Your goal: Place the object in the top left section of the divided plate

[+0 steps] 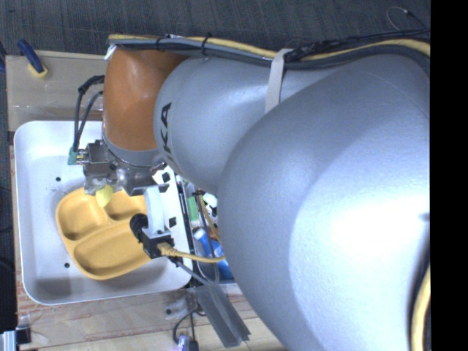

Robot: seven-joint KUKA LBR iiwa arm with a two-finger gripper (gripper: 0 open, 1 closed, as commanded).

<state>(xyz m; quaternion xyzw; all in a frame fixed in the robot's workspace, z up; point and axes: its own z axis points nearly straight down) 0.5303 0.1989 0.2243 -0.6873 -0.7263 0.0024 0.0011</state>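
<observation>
A yellow divided plate (67,225) lies in the left white bin (33,159). It has two smaller sections at its far side and one large section nearer the front. My gripper (101,181) hangs over the plate's far edge, about where the ridge between the two small sections meets the rim. A small pale yellow-green object (104,194) sits right under the gripper at that spot. Whether it is held or resting on the plate is unclear. The arm's orange band (131,86) and grey body hide much of the scene.
The grey arm (314,181) covers the right bin almost wholly. A few items (210,209) and something blue (216,253) peek out beside it. A black cable connector (146,236) hangs over the plate's right side. A blue-yellow tool (33,58) lies on the bench at far left.
</observation>
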